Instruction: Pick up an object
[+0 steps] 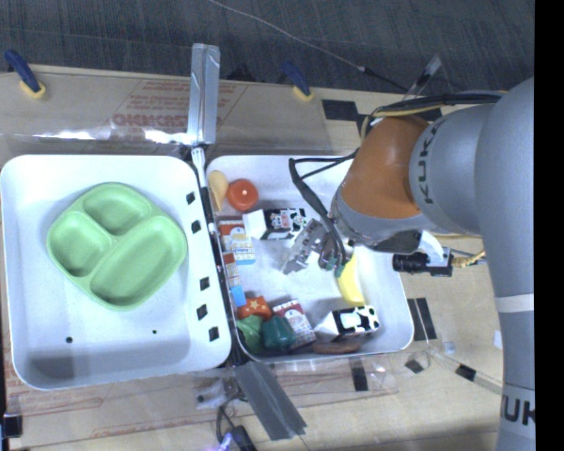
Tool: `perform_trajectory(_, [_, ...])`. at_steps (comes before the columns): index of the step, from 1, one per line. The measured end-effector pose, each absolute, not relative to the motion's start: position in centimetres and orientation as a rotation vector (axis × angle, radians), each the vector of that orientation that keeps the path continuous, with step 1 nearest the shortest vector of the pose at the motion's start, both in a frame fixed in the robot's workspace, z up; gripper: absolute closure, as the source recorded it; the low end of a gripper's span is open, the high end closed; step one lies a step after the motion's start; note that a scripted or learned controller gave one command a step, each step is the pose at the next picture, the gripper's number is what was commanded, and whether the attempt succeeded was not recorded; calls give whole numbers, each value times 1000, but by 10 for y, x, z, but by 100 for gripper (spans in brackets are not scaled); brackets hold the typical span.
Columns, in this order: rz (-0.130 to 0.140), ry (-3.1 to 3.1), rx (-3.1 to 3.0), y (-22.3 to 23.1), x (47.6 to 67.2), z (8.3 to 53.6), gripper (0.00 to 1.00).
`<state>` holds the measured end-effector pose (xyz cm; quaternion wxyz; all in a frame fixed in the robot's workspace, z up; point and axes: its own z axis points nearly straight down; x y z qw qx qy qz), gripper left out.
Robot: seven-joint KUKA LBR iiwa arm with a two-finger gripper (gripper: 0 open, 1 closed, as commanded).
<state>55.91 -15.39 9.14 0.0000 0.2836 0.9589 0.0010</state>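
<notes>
Two white bins [19, 252] sit on a tan bench [263, 101]. The left one bears a pale green divided plate [117, 242]. At twelve o'clock in the right bin lies an orange-red tomato [242, 194]; at three, a yellow banana [350, 285]; at five, a black-and-white cow-patterned box [355, 321]; at seven, dark green and red toys [263, 327]. The arm [489, 186] is grey with an orange band [385, 172].

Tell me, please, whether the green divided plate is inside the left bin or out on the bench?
Inside. The green divided plate lies flat on the floor of the left bin, enclosed by its white walls.
</notes>
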Motion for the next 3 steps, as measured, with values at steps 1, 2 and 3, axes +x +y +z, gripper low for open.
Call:
perform_trajectory(1, [-1,2889,1215,-210,641,148,100])
perform_trajectory(2, [2,2734,1538,-151,635,218,100])
perform_trajectory(3, [3,2735,1541,-81,656,258,100])
